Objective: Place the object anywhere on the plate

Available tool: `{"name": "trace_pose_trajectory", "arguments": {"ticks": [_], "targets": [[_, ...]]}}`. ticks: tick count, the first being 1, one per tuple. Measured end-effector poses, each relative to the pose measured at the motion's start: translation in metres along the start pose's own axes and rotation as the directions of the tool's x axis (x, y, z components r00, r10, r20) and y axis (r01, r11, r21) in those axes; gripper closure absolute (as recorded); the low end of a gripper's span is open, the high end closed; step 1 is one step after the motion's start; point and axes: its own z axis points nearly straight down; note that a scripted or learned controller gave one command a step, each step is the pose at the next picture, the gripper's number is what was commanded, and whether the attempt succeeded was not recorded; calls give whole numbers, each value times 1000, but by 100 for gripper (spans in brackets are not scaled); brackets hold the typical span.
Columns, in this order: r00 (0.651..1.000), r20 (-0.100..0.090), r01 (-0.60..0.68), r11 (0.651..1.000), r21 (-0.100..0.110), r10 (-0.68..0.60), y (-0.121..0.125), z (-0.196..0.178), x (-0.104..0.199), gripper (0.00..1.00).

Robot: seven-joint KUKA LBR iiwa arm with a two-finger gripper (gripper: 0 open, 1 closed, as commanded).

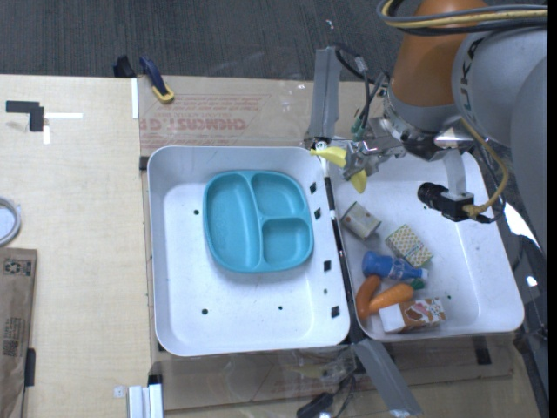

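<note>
Banana [341, 158], yellow and small, hangs pinched between the closed fingers of the gripper [355, 153]; likely a light, smooth toy, best held mid-body. The plate [258, 220] lies below-left of it.

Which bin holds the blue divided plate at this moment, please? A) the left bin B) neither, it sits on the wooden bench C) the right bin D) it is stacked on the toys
A: the blue divided plate lies flat on the floor of the left bin, apart from the toys, such as the carrot, which lie in the right bin.
</note>
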Motion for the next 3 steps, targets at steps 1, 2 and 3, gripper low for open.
{"name": "trace_pose_trajectory", "arguments": {"ticks": [1, 2, 3], "targets": [[952, 1, 305, 952, -1, -305, 22, 16, -7, 100], [944, 0, 329, 944, -1, -329, 22, 6, 77, 100], [945, 0, 328, 945, -1, -328, 22, 6, 76, 0]]}}
